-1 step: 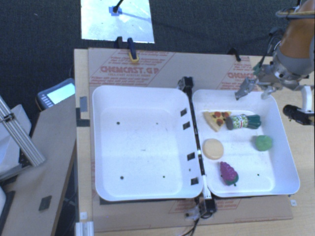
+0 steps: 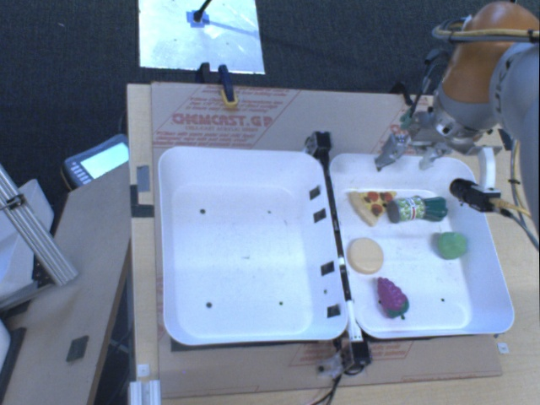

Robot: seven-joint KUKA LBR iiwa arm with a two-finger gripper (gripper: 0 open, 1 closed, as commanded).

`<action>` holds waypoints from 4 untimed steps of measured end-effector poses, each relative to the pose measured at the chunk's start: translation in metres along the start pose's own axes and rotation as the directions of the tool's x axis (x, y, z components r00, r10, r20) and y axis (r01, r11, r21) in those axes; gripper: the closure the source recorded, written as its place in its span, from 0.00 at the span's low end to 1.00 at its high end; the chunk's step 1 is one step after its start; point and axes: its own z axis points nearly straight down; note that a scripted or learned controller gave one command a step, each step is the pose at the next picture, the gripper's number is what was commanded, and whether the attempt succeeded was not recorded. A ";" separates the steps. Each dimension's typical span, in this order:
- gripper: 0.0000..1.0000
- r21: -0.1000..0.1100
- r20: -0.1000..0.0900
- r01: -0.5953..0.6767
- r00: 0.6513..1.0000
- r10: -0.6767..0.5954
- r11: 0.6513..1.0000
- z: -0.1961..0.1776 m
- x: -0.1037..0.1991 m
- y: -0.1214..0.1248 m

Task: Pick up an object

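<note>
The gripper (image 2: pixel 411 152) hangs over the far rim of the right bin (image 2: pixel 485 264), its two fingers spread apart with nothing between them, one fingertip (image 2: pixel 387 159) pointing down toward the bin's back edge and the other just beside the rim. Above it sits the orange band (image 2: pixel 472 57) and the grey arm (image 2: pixel 519 91), coming in from the right side. Down in the right bin, well below the gripper, lies a pizza slice (image 2: pixel 369 205) near the dividing edge, and touching it on the right is a green bottle (image 2: pixel 416 208) lying on its side. Further right, near the bin's outer wall, there's a green lumpy toy (image 2: pixel 451 245). A round tan disc (image 2: pixel 366 256) rests just below the pizza slice, and nearer the front a purple bunch of grapes (image 2: pixel 391 297) lies apart from the others. Any of these is open for the pick; all sit flat on the bin floor. The left bin (image 2: pixel 245 243) lies just beside, joined along the black-clipped seam, on a cardboard sheet (image 2: pixel 253 116).
</note>
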 end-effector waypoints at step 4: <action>0.00 0.005 -0.004 0.006 1.000 -0.006 1.000 -0.291 0.236 0.000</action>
